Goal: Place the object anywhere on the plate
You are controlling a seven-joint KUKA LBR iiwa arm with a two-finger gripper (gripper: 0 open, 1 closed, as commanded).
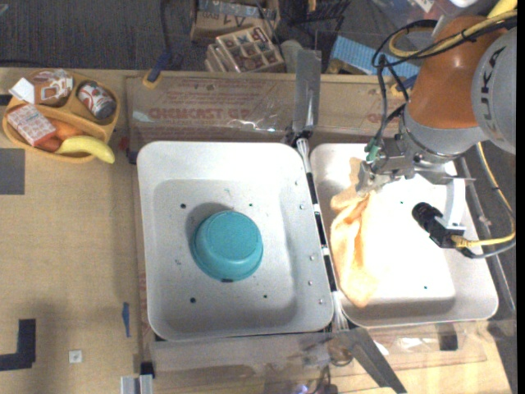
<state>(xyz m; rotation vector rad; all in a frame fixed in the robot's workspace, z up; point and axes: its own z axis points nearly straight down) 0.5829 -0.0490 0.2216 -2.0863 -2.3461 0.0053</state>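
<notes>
One cloth [354, 240] lies in the right bin [476, 302], its top corner pinched in the closed gripper [369, 177]. Lift step underway, I judge. Next: raise it, carry left of that bin onto the teal plate [228, 245].

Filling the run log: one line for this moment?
end effector: on cloth top, right bin | plate: teal, left bin | cloth not on plate

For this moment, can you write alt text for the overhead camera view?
The gripper meets the top of an orange cloth draped along the left side of the right bin. A teal plate lies upside down in the left bin. A yellow tray of snacks sits on the bench at upper left.
</notes>
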